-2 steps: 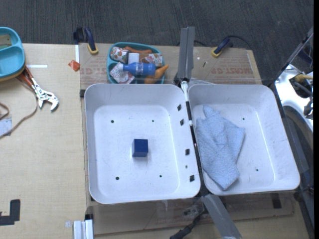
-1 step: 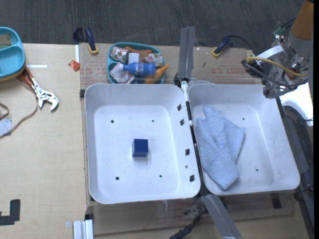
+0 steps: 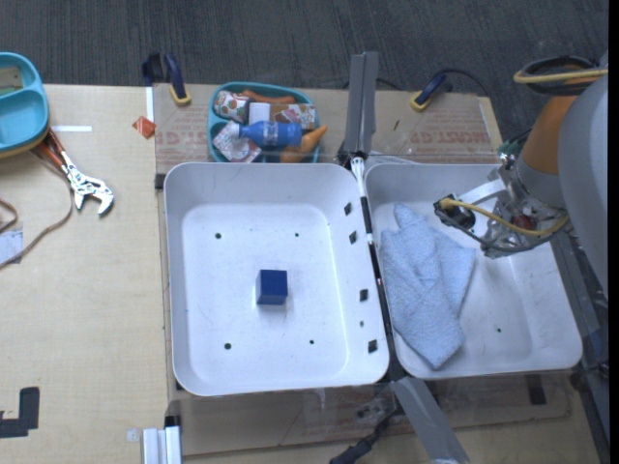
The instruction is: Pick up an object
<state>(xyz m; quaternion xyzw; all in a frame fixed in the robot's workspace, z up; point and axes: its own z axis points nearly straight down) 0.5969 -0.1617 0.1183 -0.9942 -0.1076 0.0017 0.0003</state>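
Two pickable things are seen: cube (image 3: 273, 286) and cloth (image 3: 426, 283). Cube is sat flat near the middle of the left bin (image 3: 184, 288), well apart from every wall. Cloth is spread, crumpled, along the left side of the right bin (image 3: 542, 336). Whether its edge is touching that bin's left wall cannot be told.

Risks, as judged:
- Cloth is the nearer target. Soft flat fabric is easily pinched too shallow, so it could be slipped out on lift, or only a fold dragged.
- If cloth is grabbed close to the wall, the wall could be struck.
- Cube is the cleaner grasp, but a move across to the left bin is needed. With an off-centre close it could be knocked aside or twisted out.

Claw (image 3: 495, 232) is held over the back right of the right bin, just beside the cloth's upper right edge, and is not seen touching it. Its opening cannot be told from this angle. Nothing is seen held.
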